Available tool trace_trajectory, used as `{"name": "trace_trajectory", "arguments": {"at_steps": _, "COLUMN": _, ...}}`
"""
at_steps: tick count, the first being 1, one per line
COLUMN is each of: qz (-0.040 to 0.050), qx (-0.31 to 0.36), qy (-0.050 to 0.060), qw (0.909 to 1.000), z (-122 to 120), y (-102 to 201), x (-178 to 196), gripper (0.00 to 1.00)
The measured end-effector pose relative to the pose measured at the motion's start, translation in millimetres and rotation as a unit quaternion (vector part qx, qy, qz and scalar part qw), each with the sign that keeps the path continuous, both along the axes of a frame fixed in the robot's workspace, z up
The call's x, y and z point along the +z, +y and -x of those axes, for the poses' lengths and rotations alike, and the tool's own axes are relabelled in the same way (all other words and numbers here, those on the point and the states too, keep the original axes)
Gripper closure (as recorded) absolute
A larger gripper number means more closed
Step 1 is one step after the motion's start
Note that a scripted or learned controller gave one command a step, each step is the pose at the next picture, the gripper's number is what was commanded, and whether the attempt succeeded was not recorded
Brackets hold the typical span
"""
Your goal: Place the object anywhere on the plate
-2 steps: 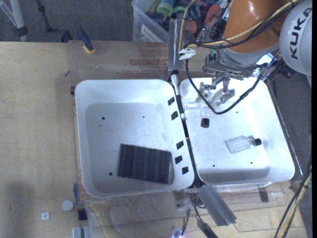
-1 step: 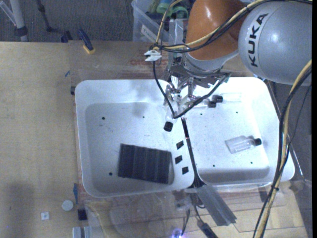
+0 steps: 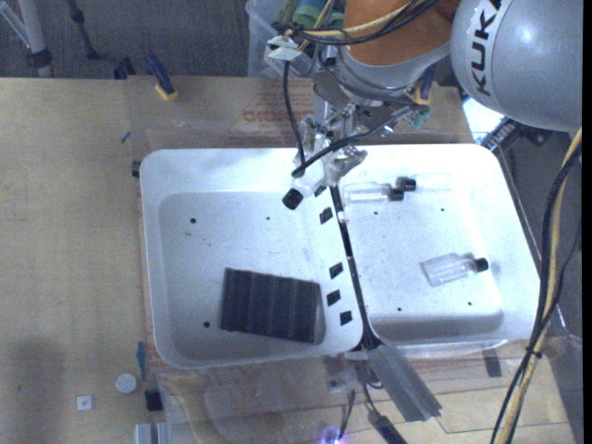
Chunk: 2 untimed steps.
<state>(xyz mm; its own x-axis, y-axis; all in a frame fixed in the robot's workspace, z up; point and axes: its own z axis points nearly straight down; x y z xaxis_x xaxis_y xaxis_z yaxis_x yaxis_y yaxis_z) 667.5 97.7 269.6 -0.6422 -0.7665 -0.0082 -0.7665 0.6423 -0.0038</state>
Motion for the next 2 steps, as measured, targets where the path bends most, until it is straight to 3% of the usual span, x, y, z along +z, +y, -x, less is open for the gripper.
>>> {"name": "trace_trajectory", "arguments": {"at_steps": 1, "qz": -0.0008, "qx": -0.107, "qy": 0.001, "qw": 0.9942, "z": 0.4, "y": 52.7, "x": 79.7, "gripper": 1.00}}
{"name": "trace_trajectory", "arguments": {"at_steps": 2, "qz": -0.0007, "qx": -0.359, "qy": 0.003, "qw": 0.9332, "z": 0.4, "y": -9.2, "x": -7.0, "gripper": 1.00}}
